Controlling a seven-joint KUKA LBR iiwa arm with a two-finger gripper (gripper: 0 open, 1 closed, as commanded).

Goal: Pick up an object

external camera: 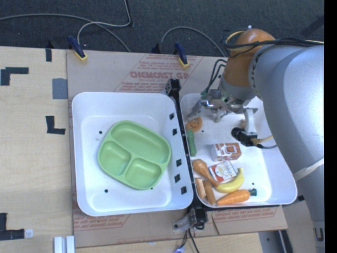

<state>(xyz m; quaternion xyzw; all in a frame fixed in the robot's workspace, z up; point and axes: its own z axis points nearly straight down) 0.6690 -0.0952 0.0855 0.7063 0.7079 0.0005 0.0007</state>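
Observation:
My gripper [209,107] hangs low over the far left corner of the right bin [274,181], under the orange wrist band. Just below and left of it lies a small orange piece [195,124], close to the gripper; whether they touch I cannot tell. Further toward the front lie a green stick [191,143] along the divider, a white and red carton [227,151], a white pouch [223,170], a yellow banana [232,183], a carrot [233,196] and brown food pieces [202,169].
The left bin [87,115] holds a green divided plate [134,154]. The black divider clips [178,141] run between the bins. The grey arm body [292,94] covers the right bin's far right side. Cables and blue clamps [78,49] lie behind the bins.

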